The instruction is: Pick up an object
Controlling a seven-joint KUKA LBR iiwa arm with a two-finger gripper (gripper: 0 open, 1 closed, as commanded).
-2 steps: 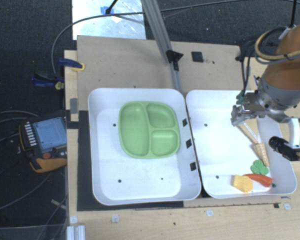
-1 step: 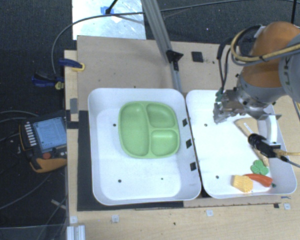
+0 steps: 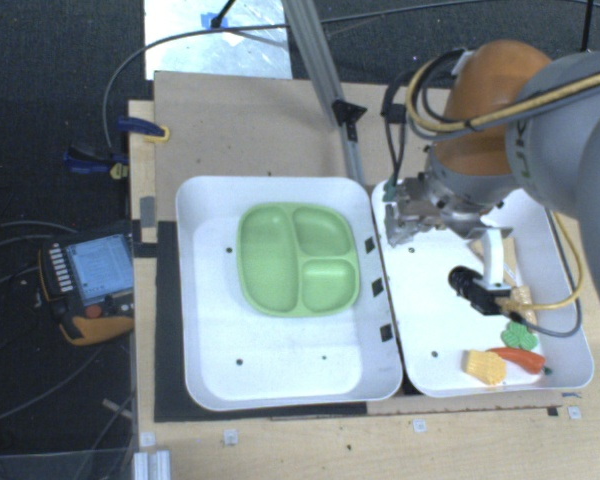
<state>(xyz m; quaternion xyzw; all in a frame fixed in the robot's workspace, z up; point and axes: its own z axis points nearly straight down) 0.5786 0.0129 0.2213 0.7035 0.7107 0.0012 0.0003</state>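
Observation:
My gripper (image 3: 400, 223) hangs over the upper left corner of the right bin (image 3: 430, 308), close to the wall between the two bins. No object shows in it. At that bin's near right corner lie a yellow ridged block (image 3: 485, 367), an orange carrot (image 3: 521, 358) and a small green leafy piece (image 3: 518, 335), all well away from the gripper. A small tan piece (image 3: 525, 296) lies by the right wall.
The left bin (image 3: 210, 368) holds a green divided plate (image 3: 298, 259) in its upper half. A metal pole (image 3: 320, 58) slants down to the bins' top edge. Clamps and a blue-screened device (image 3: 95, 268) sit off the bench at left.

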